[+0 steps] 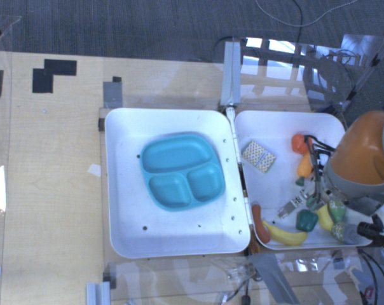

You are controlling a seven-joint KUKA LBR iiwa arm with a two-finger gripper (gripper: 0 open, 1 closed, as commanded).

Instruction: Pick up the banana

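No writing or label can be read on anything here. Your tool [298, 203] hangs low in the right bin [287, 122], its metal tip over the white floor; you cannot tell how it is set. The banana [285, 234] lies just below it, along the bin's near wall. A red sausage [260, 223] touches the banana's left end, a green block [306, 220] sits just right of the tool. A patterned packet [259, 155] lies up-left with bare floor between. The blue tray [181, 172] fills the left bin [125, 227].

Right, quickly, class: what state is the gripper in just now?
Gripper: low in the right bin, above the banana; open or closed cannot be told.
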